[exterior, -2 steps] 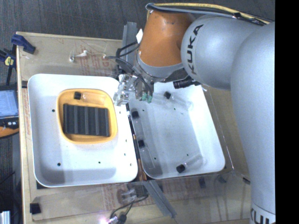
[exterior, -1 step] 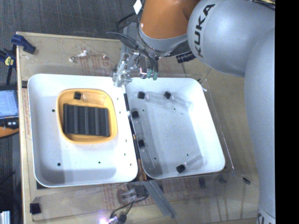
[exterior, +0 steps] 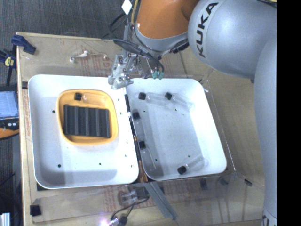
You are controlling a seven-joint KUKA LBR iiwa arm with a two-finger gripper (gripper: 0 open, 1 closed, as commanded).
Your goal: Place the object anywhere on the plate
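A yellow plate (exterior: 107, 100) with a dark ridged insert lies in the left bin (exterior: 47, 164). A small black object (exterior: 77, 97) rests on the plate's rim at its far left corner. My gripper (exterior: 120, 77) hangs over the far edge of the bench where the two bins meet, to the right of the plate and apart from the black object. Nothing shows beneath it.
The right bin (exterior: 207, 140) holds several clear plastic pieces with small black caps, such as one at the far side (exterior: 168, 96) and one near the front (exterior: 181, 170). The big grey and orange arm (exterior: 225, 27) covers the far right.
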